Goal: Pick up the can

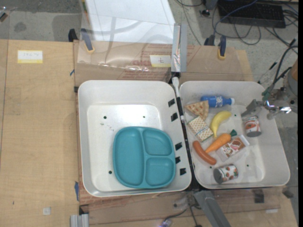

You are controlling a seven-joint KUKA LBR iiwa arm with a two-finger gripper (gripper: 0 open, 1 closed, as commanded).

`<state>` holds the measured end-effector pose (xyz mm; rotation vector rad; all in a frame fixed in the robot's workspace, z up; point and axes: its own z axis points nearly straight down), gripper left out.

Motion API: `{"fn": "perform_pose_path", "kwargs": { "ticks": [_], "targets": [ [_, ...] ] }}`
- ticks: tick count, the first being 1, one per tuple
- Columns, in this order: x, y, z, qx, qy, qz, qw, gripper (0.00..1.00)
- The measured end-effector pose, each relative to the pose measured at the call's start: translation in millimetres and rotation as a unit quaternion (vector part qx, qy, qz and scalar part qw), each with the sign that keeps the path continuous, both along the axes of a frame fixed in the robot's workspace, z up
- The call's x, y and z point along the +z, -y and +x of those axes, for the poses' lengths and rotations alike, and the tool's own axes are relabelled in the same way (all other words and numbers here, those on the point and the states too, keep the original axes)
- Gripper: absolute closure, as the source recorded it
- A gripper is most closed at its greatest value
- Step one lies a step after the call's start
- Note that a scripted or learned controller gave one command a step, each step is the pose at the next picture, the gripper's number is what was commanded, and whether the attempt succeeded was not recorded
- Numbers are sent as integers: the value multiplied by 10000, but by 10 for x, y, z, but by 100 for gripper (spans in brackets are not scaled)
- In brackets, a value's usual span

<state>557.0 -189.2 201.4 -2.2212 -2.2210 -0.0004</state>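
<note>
Here the tabletop (pixel 38 126) carries two white bins; the left bin (pixel 90 126) holds a teal divided plate (pixel 143 157). In the right bin (pixel 274 167), one can (pixel 252 126) stands just beneath the hand (pixel 258 107), whose fingers' spread I cannot tell; another can (pixel 226 173) lies near the front.

No lettering is legible: the labels on both cans (pixel 252 126) (pixel 226 173) and the bench stickers (pixel 30 56) blur.
</note>
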Motion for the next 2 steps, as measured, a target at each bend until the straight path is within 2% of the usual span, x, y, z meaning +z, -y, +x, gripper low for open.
{"fn": "perform_pose_path", "kwargs": {
  "ticks": [1,2],
  "targets": [
    [-1079,87,77,-464,22,3,9989,0],
    [-963,121,77,-492,42,-11,9988,100]
  ]
}}
